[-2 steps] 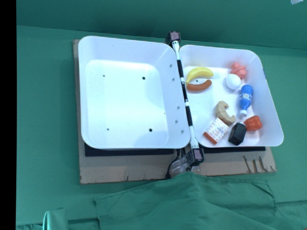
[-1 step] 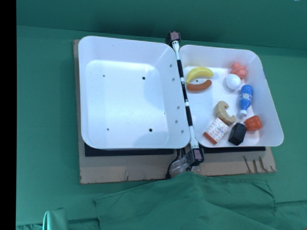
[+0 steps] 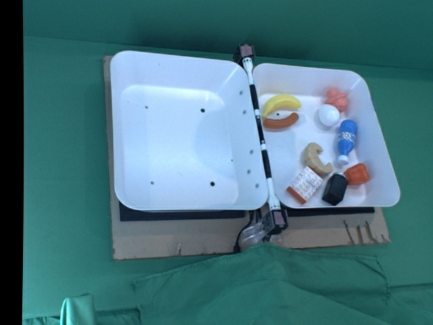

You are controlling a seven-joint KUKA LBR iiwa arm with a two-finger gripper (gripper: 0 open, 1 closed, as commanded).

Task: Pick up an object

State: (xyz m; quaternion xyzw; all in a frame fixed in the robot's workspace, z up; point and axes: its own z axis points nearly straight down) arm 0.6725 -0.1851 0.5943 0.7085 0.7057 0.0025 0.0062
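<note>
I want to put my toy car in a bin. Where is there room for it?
The left bin has a wide bare floor. The right bin is crowded: banana, sausage, white ball, blue bottle and more. Its only small gap lies below the sausage, beside the divider.

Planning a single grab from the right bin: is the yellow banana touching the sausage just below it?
Touching. The camera view shows the banana resting against the top edge of the sausage with no white bin floor visible between them at the left end.
</note>
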